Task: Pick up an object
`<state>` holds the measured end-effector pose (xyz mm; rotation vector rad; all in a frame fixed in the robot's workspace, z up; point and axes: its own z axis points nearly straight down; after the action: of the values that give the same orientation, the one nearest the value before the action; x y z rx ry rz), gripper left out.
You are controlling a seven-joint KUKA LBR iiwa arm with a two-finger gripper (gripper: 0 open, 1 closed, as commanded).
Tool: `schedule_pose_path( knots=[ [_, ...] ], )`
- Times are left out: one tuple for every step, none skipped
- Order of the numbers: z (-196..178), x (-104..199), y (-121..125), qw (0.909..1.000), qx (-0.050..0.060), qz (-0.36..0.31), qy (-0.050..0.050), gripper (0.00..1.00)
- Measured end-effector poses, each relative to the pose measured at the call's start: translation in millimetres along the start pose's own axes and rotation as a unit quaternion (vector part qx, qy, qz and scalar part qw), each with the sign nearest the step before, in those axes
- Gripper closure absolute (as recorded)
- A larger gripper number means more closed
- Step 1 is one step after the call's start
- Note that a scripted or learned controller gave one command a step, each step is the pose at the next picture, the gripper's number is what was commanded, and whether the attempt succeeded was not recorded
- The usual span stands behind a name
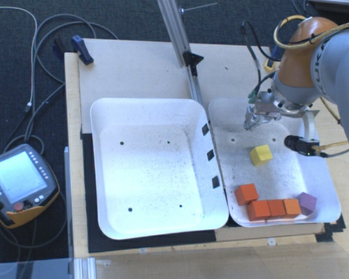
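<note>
Right now your desk [134, 68] carries two white bins side by side: the left bin [104, 121] and the right bin [232, 112], and everything worth picking lies in the right one. Your arm [314, 57] reaches in from the right with its gripper [255, 121] low over the far part of that bin. The relation that matters is this: the yellow block [261, 154] lies nearer the camera than the fingers and slightly to the right, close but apart from them, sitting a little turned on the bin floor. It looks roughly cubic, so no long axis stands out. Well beyond it, along the near rim, you have the orange blocks [266, 205] bunched together with a purple block [306, 201] touching their right end. Whether the fingers are spread or closed I cannot tell; they are small and blurred under the wrist, and nothing shows between them.
</note>
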<state>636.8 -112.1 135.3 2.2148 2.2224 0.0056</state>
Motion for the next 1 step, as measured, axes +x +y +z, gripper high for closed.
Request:
schedule_pose_path(
  knots=[
    [14.0, -34.6, -15.6, 1.0000, 0.004, 0.003, 0.000, 1.00]
  ],
)
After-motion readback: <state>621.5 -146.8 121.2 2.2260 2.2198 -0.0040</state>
